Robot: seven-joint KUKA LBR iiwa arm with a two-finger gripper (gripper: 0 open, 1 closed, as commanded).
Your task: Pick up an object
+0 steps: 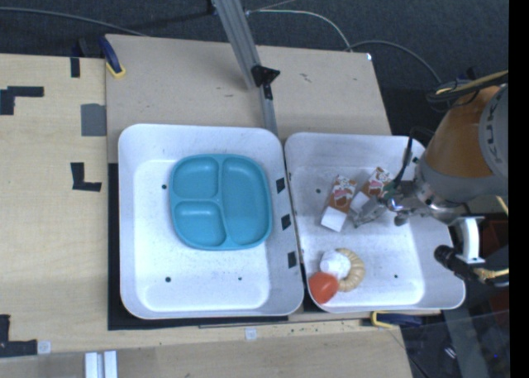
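Gripper point(361, 215) low in right bin point(413, 285) beside white block point(333, 219), approach step, finger state unclear, next needing a clean close

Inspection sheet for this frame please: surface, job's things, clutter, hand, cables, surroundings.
Surface: two white bins side by side, left bin, right bin.
Job's things: right bin holds two brown packets, a white block, a croissant, a white piece and a red ball.
Clutter: blue divided plate in left bin.
Hand: hand low beside the packets.
Cables: thin cable behind the bins.
Surroundings: slanted metal pole.
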